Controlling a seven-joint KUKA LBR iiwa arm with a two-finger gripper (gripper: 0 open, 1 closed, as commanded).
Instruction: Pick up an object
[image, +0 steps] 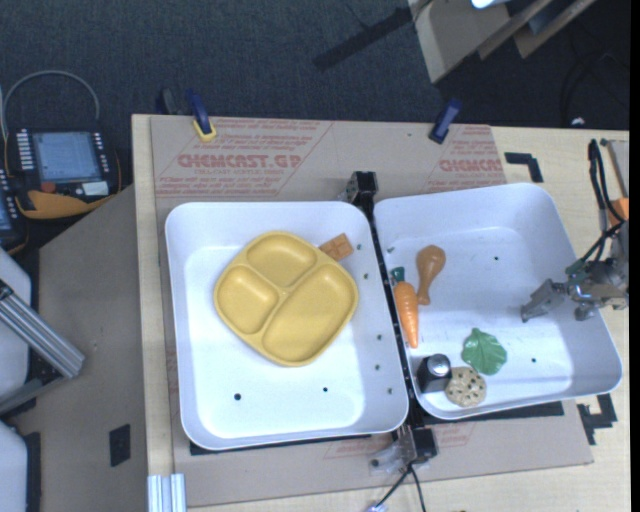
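In the right bin (520, 215) lie a tan drumstick (429, 268), an orange carrot (406, 312), a green lettuce leaf (484, 351), a speckled cookie (465, 385) and a small black-and-white cylinder (434, 371). My gripper (557, 307) hangs over that bin's right side, up and to the right of the lettuce and apart from it. Its two fingers stand open with nothing between them.
The left bin (200, 330) holds a yellow divided plate (287, 297) and a small brown block (337, 246) at the plate's upper right. A black divider (378, 290) joins the bins. Cables hang at the right edge (600, 175).
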